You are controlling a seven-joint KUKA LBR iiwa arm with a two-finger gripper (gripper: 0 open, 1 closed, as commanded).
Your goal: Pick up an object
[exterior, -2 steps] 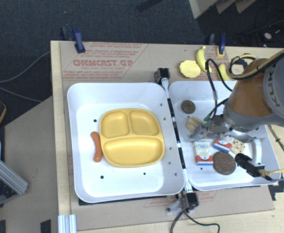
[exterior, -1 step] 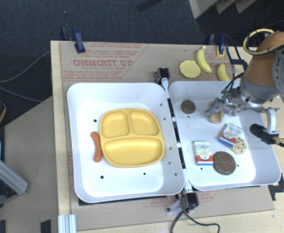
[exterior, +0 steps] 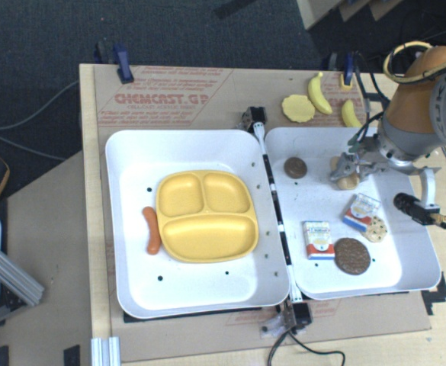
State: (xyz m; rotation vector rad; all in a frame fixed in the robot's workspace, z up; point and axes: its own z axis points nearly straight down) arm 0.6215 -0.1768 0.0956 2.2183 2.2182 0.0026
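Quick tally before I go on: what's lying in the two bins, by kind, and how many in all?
Yellow divided plate: 1
Sausage: 1
Brown round cookies: 2
Small packets: 2
Tan piece under the gripper: 1
Total: 7

We viewed the bench [exterior: 169, 105] through one fixed camera set above it, looking down at a slant. Both white bins fell inside its frame, the left bin [exterior: 131, 166] and the right bin [exterior: 405, 273] side by side, with dark floor beyond. The arm [exterior: 421, 105] entered from the right.
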